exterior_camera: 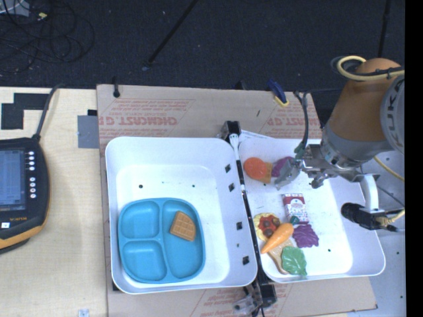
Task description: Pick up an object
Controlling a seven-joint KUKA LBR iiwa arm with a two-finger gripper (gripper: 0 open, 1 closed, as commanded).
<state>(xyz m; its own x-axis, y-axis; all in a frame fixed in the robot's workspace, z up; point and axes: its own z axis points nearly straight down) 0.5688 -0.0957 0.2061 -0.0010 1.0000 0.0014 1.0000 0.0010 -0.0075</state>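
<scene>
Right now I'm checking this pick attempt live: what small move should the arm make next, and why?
Probably lower slightly onto the purple toy. The gripper sits right beside it in the right bin, but I can't see the toy between its fingers, so no grasp is confirmed.

Mirrored reddish-brown print is running across the cardboard sheet under the bins, at twelve o'clock from the left bin; its letters are too reversed and small to read surely. The same print is repeating at one o'clock. The small carton is bearing a label, unreadable.
</scene>
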